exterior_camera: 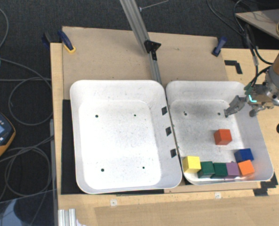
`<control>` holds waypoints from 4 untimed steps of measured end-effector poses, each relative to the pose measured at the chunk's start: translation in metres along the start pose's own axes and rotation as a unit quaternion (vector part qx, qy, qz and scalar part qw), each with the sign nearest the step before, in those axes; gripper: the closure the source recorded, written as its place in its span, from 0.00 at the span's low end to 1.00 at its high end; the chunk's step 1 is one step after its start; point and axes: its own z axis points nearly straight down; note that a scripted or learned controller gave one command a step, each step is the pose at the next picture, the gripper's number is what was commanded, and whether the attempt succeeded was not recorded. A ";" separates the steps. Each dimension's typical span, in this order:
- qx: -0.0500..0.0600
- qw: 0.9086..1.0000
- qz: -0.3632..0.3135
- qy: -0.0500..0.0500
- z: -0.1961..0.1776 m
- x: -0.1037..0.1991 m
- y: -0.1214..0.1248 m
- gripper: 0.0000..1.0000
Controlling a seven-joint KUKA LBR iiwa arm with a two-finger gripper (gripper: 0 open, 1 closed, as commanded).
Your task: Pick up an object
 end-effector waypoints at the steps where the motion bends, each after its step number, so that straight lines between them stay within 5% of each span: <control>1: -0.002 1.000 0.000 -0.001 -0.002 0.000 0.001 0.00; 3: 0.001 1.000 0.000 0.000 0.110 0.008 0.008 0.00; 4: -0.001 1.000 0.000 -0.001 0.113 0.008 0.008 0.00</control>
